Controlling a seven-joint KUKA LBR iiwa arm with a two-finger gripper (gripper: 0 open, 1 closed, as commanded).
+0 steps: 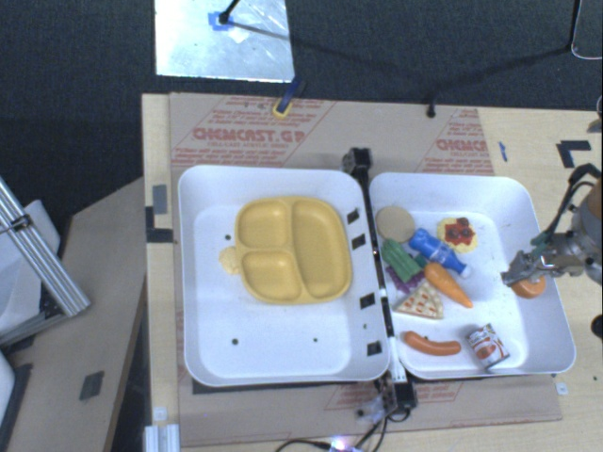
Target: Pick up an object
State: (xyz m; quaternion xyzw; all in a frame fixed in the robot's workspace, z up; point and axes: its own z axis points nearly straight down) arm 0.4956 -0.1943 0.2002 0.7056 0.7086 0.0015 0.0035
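The right bin (546, 342) holds several toy foods: a tan round cookie (396, 222), a blue bottle (438, 250), a yellow disc with red topping (459, 234), a green vegetable (402, 262), an orange carrot (448, 285), a pizza slice (421, 301), a sausage (432, 344) and a small can (486, 345). My gripper (523, 272) reaches in from the right, low over the bin's right side. A small orange piece (531, 288) lies right under it, partly hidden by it. Whether it is touching that piece I cannot tell.
The left bin (203, 347) holds a yellow divided plate (287, 250) and a small yellow bit (229, 260) at the plate's left edge. A black hinged divider (372, 271) runs between the bins. A metal frame (38, 262) stands at the far left.
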